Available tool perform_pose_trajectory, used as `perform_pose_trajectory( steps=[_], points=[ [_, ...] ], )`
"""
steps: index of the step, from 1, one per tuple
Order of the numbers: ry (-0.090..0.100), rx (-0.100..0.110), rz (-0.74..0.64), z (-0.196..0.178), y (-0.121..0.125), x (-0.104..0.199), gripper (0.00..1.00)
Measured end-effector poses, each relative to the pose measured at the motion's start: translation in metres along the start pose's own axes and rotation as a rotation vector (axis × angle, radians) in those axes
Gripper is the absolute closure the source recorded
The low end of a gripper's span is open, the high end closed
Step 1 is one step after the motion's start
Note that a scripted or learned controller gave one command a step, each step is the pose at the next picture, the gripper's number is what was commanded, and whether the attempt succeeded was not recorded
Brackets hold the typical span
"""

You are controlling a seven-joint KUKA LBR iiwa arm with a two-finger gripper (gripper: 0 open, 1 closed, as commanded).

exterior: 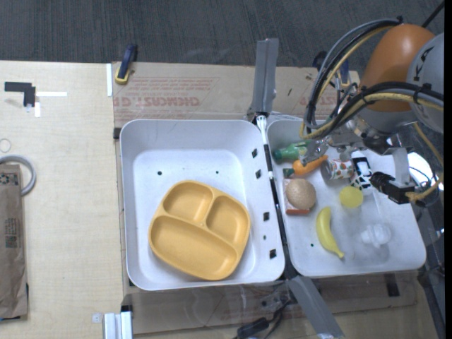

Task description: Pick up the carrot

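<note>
Pale wood surface w/ two shallow white bins. Left white bin holds a yellow plastic divided plate. Right white bin has grey arm w/ orange band reaching in from right. Hand sits at bin's far left, right above the small orange carrot; can't tell how far open it is or if it grips anything. Yellow banana near front, tan egg-shaped item by carrot, yellow round lemon, green item beside carrot.
</note>
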State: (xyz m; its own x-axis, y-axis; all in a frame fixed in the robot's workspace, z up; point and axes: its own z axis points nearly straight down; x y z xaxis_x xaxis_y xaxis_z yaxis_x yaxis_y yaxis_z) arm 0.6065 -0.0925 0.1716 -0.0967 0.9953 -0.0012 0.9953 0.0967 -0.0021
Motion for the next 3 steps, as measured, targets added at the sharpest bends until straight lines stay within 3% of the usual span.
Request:
perform_pose_trajectory(
  steps=[1, 2, 3],
  points=[
    [0.0, -0.008, -0.075, 0.075, 0.018, -0.014, 0.0],
    [-0.001, -0.002, 0.068, -0.02, 0.031, -0.002, 0.0],
    [-0.003, -0.007, -0.067, 0.077, 0.03, -0.018, 0.0]
  ],
)
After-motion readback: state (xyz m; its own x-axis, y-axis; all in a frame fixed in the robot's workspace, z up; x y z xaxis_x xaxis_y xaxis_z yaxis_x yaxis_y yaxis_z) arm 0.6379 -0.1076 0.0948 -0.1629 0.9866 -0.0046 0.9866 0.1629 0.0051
